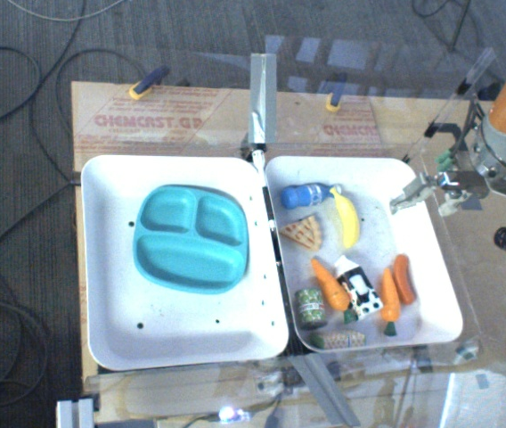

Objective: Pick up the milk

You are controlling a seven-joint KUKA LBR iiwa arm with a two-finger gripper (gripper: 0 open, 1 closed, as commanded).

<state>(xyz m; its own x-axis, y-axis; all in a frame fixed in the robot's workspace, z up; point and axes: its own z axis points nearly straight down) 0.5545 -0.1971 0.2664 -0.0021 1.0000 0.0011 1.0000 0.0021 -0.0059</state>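
Item: milk carton [360, 292], black-and-white cow pattern, lying in the near half of the right bin [431, 239].

Neighbours: one carrot [330, 285] touching its left side, another carrot [389, 303] just to its right, a hot dog [403, 279] beyond that, a small can [310, 307] near left.

Far half: banana [347, 218], blue bottle [306, 195], waffle slice [302, 234].

Left bin [110, 266]: teal divided plate [191, 237].

My pincer [418, 192]: above the right bin's far right corner, grasping nothing; released or clenched, I cannot tell.

Risks: I judge crowding the main hazard, since a descent may clip a carrot or close on it instead; the carton lies tilted, so it may slip.
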